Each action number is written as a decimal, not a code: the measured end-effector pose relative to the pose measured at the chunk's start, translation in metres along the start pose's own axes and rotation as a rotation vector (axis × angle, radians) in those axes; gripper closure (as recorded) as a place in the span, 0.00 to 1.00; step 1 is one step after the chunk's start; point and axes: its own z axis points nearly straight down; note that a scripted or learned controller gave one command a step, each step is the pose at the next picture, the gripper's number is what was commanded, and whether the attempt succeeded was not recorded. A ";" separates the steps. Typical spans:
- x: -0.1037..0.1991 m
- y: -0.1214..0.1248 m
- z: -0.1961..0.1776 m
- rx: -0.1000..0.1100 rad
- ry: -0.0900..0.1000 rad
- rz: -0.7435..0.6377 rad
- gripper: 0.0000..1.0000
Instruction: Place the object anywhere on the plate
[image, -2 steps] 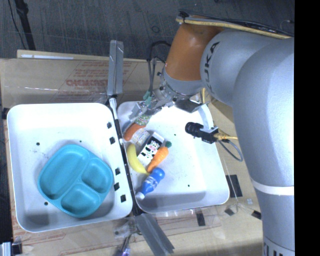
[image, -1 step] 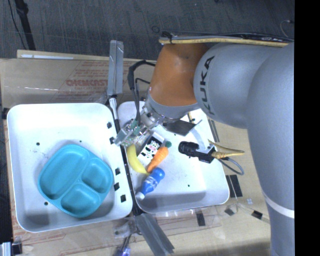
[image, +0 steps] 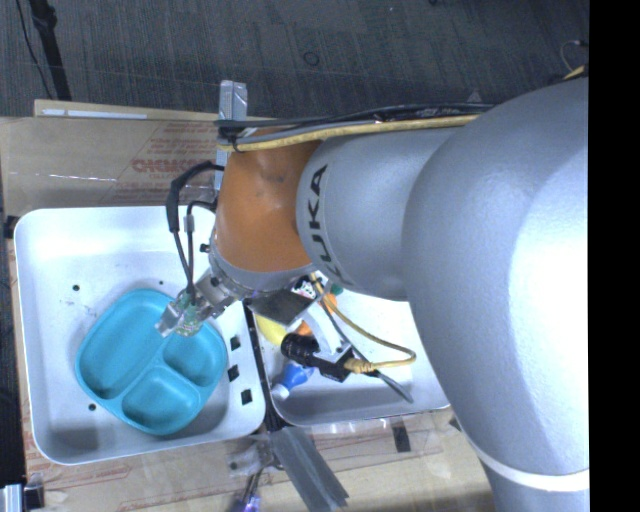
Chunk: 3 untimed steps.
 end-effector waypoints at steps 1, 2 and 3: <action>-0.001 0.000 0.000 -0.001 0.000 0.001 0.00; 0.085 0.012 0.098 -0.005 0.000 0.071 0.00; 0.084 0.012 0.089 -0.003 0.001 0.068 1.00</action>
